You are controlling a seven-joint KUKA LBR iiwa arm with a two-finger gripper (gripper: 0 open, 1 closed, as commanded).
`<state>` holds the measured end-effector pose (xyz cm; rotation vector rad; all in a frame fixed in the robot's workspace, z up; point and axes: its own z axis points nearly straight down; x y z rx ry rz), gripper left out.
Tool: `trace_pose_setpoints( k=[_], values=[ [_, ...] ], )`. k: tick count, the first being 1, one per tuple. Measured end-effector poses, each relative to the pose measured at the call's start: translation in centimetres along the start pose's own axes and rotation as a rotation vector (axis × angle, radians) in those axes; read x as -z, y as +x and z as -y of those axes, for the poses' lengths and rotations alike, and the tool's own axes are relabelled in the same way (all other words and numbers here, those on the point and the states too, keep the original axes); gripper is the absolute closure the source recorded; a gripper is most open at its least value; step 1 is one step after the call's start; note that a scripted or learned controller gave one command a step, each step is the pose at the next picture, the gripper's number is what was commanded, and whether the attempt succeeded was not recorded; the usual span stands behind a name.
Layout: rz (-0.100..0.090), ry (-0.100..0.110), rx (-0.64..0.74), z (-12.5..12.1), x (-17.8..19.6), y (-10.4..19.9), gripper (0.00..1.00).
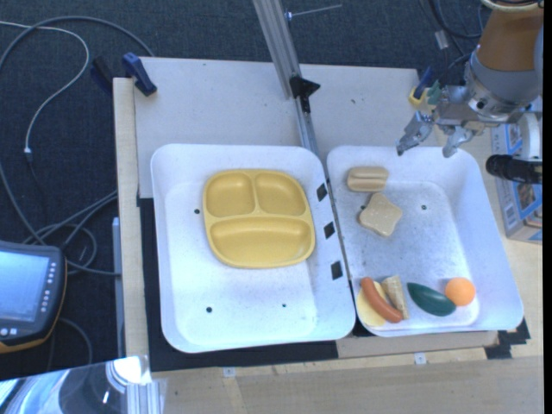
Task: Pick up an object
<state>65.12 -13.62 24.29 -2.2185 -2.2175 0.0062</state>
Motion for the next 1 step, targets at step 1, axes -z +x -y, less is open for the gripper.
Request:
trace_pose_setpoints(
  k=[1],
  values=[
    [0.0, 0.001, 0.0, 0.73, -4.64, -0.4, 0.0]
  ],
)
